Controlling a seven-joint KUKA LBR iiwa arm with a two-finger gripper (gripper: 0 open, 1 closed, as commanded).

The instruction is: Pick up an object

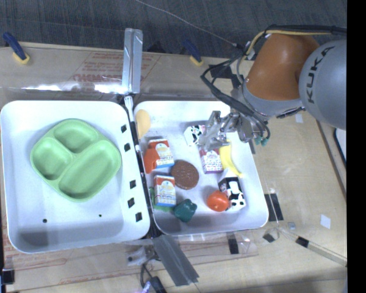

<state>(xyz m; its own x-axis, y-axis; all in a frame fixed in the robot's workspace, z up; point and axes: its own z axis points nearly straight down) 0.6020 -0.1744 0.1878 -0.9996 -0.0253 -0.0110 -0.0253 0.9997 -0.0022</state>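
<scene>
The gripper (215,133) hangs over the pink carton (211,161), its metal blurring together; grip unreadable.

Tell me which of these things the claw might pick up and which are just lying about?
Might pick up: banana, brown cookie, small cartons, orange ball, green toy, all in the right bin.

Lying about: green divided plate, left bin, blue clamps.

Arm (326,72): rounded grey housing bearing black "KUKA" lettering along its curve. Above the wrist, a glossy orange band (279,66) of bulbous form. Black cables (222,81) loop loosely around the wrist section. Pincer (215,133): metallic silver-grey assembly with small mechanical parts and a short teal-tipped lead at one side
</scene>
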